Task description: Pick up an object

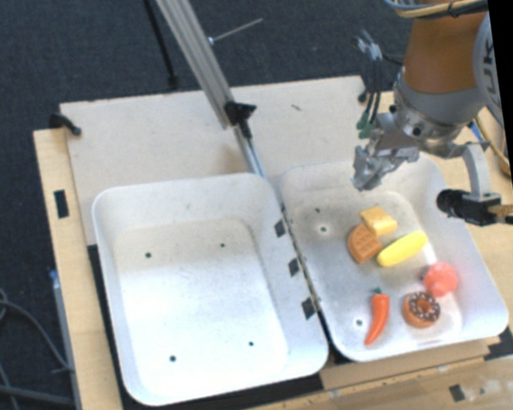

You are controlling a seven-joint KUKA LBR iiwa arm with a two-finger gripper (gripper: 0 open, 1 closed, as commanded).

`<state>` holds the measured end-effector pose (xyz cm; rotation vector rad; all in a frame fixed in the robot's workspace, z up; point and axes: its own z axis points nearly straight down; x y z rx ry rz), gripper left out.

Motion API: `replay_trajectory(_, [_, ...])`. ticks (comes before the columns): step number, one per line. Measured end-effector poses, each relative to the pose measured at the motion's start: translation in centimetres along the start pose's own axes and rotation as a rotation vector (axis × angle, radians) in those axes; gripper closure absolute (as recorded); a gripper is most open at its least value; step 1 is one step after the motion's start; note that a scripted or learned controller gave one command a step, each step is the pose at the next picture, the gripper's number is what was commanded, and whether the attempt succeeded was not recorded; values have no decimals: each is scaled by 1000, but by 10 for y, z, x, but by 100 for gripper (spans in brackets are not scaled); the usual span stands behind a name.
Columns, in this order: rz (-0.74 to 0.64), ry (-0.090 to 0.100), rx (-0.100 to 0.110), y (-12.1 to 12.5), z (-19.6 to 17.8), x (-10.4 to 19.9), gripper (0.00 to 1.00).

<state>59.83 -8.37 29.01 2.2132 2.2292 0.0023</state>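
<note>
The gripper (369,174) is located over the far edge of the right bin (480,310); whether the jaws are open or closed cannot be told. The yellow block (379,221) is found nearest, just toward the camera from the jaws, beside the banana (402,249).

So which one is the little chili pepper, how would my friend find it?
Look in the right white bin, the one with toy food in it. Go to its near edge: the chili pepper lies there, left of the chocolate donut. It is the only long, thin, orange-red piece with a green stem.
</note>
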Motion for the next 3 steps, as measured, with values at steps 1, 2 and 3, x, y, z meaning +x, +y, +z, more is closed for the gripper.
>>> replay_trajectory(1, [0, 0, 1, 3, 14, 54, 100])
replay_trajectory(2, [1, -1, 0, 24, 24, 100, 100])
replay_trajectory(3, [-1, 0, 0, 30, 25, 158, 100])
